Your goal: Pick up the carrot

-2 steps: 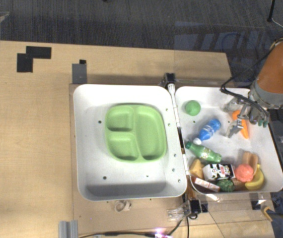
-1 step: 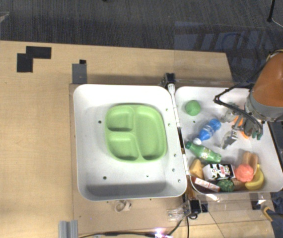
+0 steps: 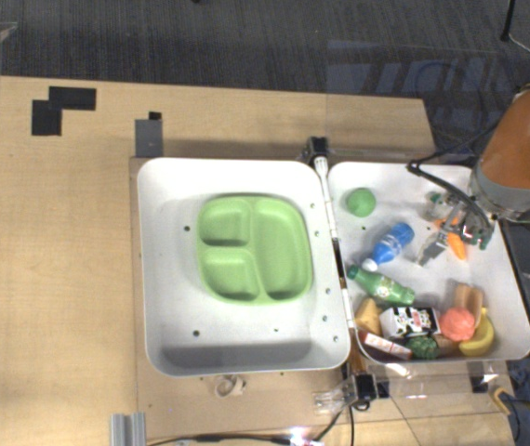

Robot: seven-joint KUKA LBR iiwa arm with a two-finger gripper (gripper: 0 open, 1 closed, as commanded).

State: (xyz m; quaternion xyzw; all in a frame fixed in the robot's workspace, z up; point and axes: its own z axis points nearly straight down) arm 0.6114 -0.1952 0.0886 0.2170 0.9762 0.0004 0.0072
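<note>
Two shallow white bins sit side by side on a wooden bench (image 3: 60, 277), seen from above at a slant. The left bin (image 3: 167, 342) holds a light green divided tray (image 3: 251, 247) with three compartments, lying near the bin's middle.

The right bin (image 3: 511, 291) holds the clutter, so places here are given from its green bottle (image 3: 381, 286), which lies on its side near the bin's left wall. Above the bottle and slightly left rests a small green ball (image 3: 361, 202). Just above and to the right of the bottle lies a blue bottle (image 3: 391, 244), tilted. Below the bottle, along the bin's near edge, several things crowd together: a yellowish piece (image 3: 368, 316) just beneath it, a black and white carton (image 3: 407, 321), a dark green item (image 3: 423, 347), a pink-red ball (image 3: 458, 323), a brown block (image 3: 468, 297) and a yellow banana (image 3: 481, 338) farthest right.

The carrot (image 3: 456, 245), small and orange, is well to the right of the green bottle and a little above it, on the open white floor of the bin. The grey arm with its orange band (image 3: 518, 147) reaches in from the right, and its gripper (image 3: 453, 223) hangs directly over the carrot, its dark parts and wires overlapping the carrot's upper end. It is not possible to tell whether the gripper has the carrot or merely stands over it.
</note>
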